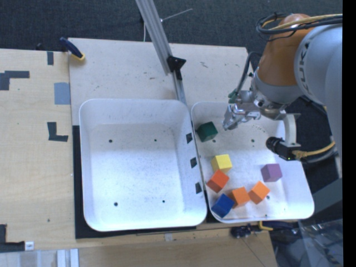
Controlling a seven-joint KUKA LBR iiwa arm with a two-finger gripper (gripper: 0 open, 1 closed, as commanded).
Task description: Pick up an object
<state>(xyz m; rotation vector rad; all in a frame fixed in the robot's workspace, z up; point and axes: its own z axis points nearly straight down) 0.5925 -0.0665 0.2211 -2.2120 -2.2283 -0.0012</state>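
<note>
Seven coloured blocks (pixel 238 174) lie loose in the right bin (pixel 295 202), none lifted

**Readable text: one partial brand mark**

We can read only one marking: dark lettering running down the grey arm housing (pixel 325 54) at the upper right, seen at a steep angle. It looks like the KUKA brand, though only partly legible. We see no legible labels or numbers on the blocks, the bins or the bench.
</note>
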